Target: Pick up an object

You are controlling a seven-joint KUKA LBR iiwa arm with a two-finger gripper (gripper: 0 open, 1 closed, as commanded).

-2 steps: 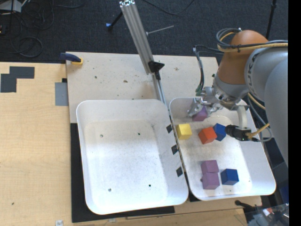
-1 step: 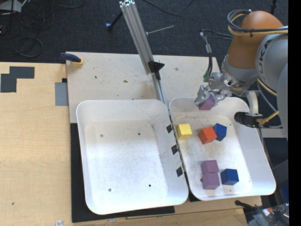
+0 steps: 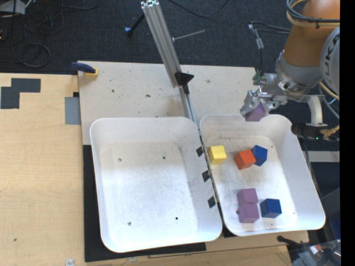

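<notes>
Raised above the far rim of the right bin [image 3: 302, 165], my pincer [image 3: 256, 108] pinches a small purple block [image 3: 255, 113] between its fingers, clear of the bin floor. Below it in that bin lie a yellow cube [image 3: 217, 154], an orange cube [image 3: 244, 159] touching a blue cube [image 3: 259, 154], two purple blocks [image 3: 247, 204] pressed together, and another blue cube [image 3: 270, 208] just beside them. The left bin [image 3: 102, 148] adjoins on the tabletop [image 3: 127, 90].

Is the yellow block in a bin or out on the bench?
In. The yellow block lies inside the right bin, near its left wall, beside the orange block.
</notes>
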